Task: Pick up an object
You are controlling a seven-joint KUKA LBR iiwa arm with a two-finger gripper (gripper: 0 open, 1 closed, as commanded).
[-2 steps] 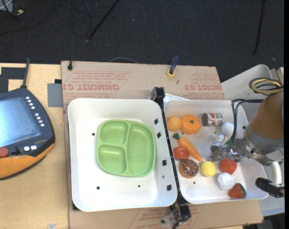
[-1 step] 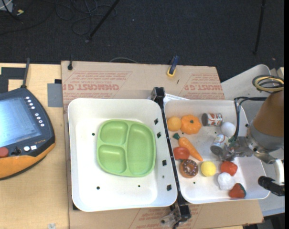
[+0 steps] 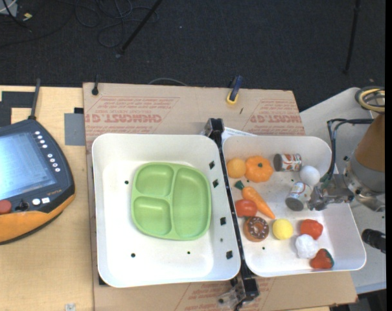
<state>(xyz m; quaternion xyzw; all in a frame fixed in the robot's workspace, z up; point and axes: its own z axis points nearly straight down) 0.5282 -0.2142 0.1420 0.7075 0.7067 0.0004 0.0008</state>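
— Looking at the front of the right bin (image 3: 351, 264), I see a strawberry (image 3: 322, 259), a white lump (image 3: 305, 245), a red pepper (image 3: 310, 227), a yellow lemon (image 3: 282, 229) and a donut (image 3: 256, 228).

— Where is the gripper (image 3: 319, 198)?

— Just behind them, low in that bin, next to a small can (image 3: 296, 195). I cannot tell if it is open or shut, or if it holds anything.

— How should it grab?

— I think it should go straight down on one toy, maybe the can, and squeeze its middle.

— What is in the way?

— A white ball (image 3: 309, 174) sits close. Farther back are a carrot (image 3: 258, 201), a pumpkin (image 3: 258, 169), an orange (image 3: 236, 168) and another can (image 3: 287, 162). The green plate (image 3: 171, 200) lies in the left bin (image 3: 111, 173).
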